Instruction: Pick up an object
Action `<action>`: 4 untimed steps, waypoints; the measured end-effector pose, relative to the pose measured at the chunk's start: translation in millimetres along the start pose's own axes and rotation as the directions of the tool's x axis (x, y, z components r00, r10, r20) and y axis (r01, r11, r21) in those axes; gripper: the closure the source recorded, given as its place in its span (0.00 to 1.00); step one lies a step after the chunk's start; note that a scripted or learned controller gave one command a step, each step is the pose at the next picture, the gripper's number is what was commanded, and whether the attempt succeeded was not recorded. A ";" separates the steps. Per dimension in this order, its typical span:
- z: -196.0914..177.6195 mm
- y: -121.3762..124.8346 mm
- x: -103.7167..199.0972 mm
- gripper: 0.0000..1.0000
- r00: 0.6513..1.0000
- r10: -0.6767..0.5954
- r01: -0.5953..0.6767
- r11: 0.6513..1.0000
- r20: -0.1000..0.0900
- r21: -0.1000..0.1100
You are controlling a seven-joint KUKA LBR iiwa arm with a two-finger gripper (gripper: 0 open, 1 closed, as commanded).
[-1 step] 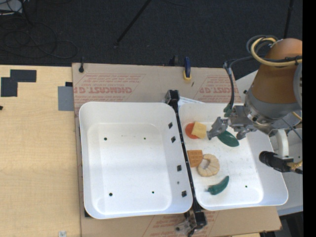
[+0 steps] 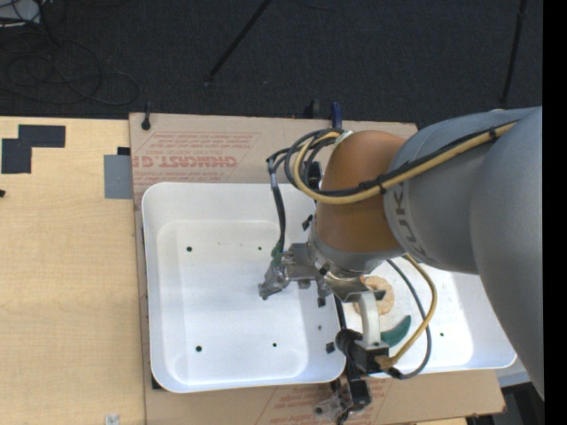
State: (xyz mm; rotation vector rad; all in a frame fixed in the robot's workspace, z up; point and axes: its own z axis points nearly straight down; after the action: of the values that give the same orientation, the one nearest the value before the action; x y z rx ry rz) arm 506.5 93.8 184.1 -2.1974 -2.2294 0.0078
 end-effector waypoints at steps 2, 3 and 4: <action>-101.2 11.0 24.6 1.00 1.000 0.011 -0.011 1.000 0.002 -0.016; -162.9 44.7 70.0 1.00 1.000 0.010 -0.010 1.000 0.002 -0.017; -158.8 42.4 68.4 0.00 1.000 0.011 -0.011 1.000 0.006 -0.008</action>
State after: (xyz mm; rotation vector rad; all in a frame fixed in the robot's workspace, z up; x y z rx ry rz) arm 549.7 162.1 342.6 -2.2165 -2.2247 0.0059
